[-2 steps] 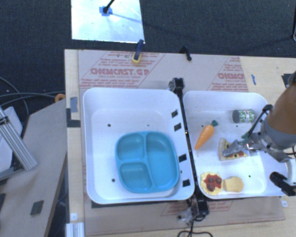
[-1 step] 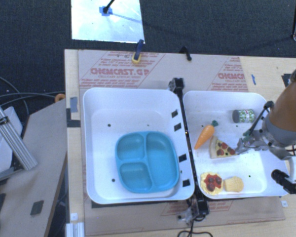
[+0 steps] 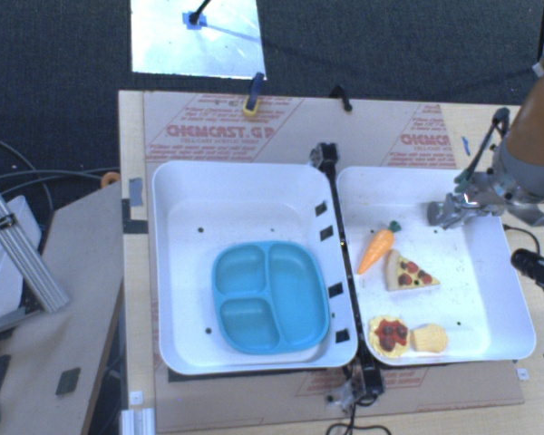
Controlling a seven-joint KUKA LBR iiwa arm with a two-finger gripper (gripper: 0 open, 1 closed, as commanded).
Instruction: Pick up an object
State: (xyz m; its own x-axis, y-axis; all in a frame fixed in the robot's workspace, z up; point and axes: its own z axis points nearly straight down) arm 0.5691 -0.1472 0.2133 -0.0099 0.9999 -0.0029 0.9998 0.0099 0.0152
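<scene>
I've got the hand (image 3: 446, 212) over the right bin (image 3: 490, 338), up near its back-right part, arm (image 3: 535, 143) coming in from the right edge w/ the orange band above the wrist. Can't tell if the hand is released or clenched, it's too small and dark at the tip. Nothing visible between its tips.

Landmark = toy carrot (image 3: 375, 249), lying tilted in the right bin near the divider side. The hand is up and right of the carrot, apart from it. Pizza slice (image 3: 409, 274) sits just below-right of the carrot, nearly touching its lower end. Further below the carrot, at the bin's front: 1 round piece w/ red topping (image 3: 390, 335) and 1 tan cookie-like piece (image 3: 429, 338) beside it, touching.

Left of the carrot, across the divider, the left bin (image 3: 190, 198) holds 1 blue 3-compartment tray (image 3: 272, 295). Both bins sit on the desk (image 3: 227, 132).
</scene>
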